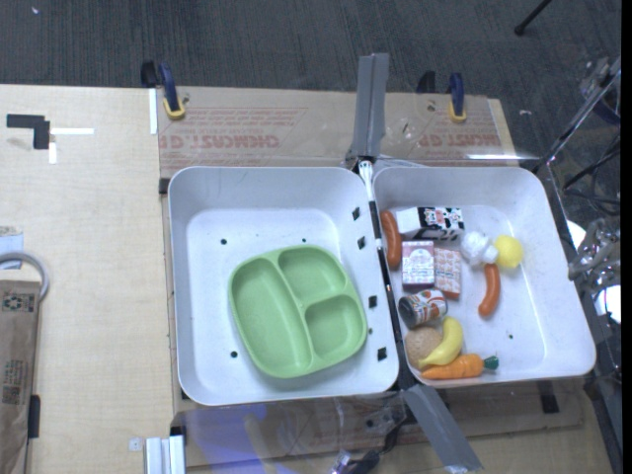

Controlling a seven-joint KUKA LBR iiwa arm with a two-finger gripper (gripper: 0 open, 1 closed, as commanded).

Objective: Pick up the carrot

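The carrot (456, 367) is orange with a small green stalk end. It lies flat along the near wall of the right bin (553, 339), pointing left to right. A yellow banana (446, 345) rests just behind it, touching a round tan bun (424, 344).
The right bin also holds two orange-red sausages (392, 238) (489, 291), a black and white carton (435, 220), two small pink boxes (419, 265), a can (424, 308), a lemon (508, 252) and a white item (477, 246). The left bin (197, 265) holds a green divided plate (297, 310).
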